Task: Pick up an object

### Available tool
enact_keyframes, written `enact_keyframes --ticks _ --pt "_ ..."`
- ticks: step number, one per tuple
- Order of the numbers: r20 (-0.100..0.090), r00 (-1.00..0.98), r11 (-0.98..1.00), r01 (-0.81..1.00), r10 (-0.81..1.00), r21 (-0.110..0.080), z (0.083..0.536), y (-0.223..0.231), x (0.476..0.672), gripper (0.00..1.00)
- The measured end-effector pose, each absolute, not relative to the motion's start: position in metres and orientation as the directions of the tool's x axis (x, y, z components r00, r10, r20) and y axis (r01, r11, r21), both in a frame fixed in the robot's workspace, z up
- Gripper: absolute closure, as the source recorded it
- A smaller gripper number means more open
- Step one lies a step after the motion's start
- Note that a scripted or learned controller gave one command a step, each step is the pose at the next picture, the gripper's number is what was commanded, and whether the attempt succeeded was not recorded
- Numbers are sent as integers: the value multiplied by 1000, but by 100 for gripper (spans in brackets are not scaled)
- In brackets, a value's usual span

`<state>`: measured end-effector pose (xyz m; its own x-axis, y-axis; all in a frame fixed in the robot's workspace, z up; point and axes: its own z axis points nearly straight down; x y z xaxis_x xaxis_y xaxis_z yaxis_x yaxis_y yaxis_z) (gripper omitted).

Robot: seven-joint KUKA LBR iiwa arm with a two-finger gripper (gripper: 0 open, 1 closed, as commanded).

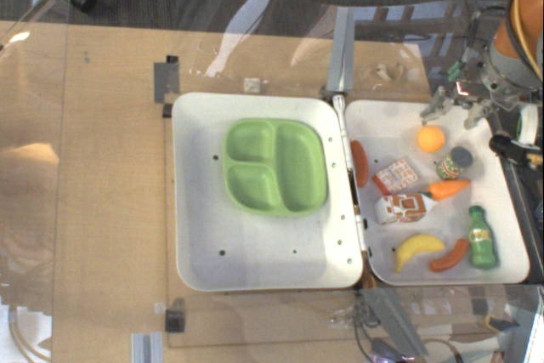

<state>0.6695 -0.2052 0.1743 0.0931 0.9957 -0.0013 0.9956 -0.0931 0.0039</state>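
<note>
- Candidate objects sit in the right bin (510,208), right of frame: orange ball (431,138), small can (456,162), carrot (448,190), cartons, banana (418,250), green bottle (481,239).
- Risk, judged: crowding invites a glancing grasp; the ball could roll away.
- End effector (463,102), upper right, hangs over the bin's top edge, fingers spread, gripping nothing.

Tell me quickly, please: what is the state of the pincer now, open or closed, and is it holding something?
Pincer: open, holding nothing; it hangs over the back edge of the right bin.
</note>
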Motion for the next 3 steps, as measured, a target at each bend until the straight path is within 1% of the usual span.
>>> enact_keyframes --ticks 1,2,3 --pt "-2 20 -20 1000 1000 6 97 -199 671 0" --pt "-4 14 -14 1000 1000 11 109 -197 673 100" --pt "-2 -26 26 1000 1000 10 224 -161 651 100"
